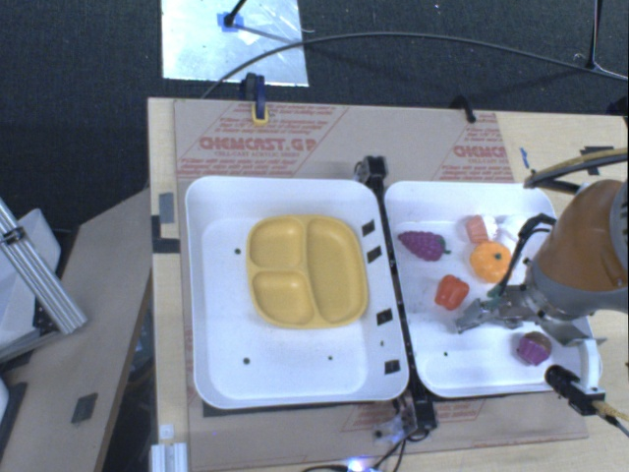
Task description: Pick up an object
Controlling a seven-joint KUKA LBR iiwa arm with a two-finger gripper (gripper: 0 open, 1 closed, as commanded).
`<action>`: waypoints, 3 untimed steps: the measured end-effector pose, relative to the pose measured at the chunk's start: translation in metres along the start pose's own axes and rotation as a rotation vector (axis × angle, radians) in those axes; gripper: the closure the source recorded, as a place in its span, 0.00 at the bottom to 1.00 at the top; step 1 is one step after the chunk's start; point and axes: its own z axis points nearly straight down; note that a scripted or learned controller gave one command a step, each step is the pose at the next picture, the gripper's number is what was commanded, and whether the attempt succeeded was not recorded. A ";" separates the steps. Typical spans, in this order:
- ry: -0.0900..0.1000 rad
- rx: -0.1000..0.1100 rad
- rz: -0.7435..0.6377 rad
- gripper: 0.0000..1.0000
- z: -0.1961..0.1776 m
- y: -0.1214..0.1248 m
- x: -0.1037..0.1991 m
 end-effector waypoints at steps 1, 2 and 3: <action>-0.001 -0.004 -0.001 1.00 -0.013 0.001 0.000; -0.003 -0.009 -0.003 1.00 -0.071 0.009 -0.008; -0.004 -0.009 -0.003 1.00 -0.119 0.010 -0.017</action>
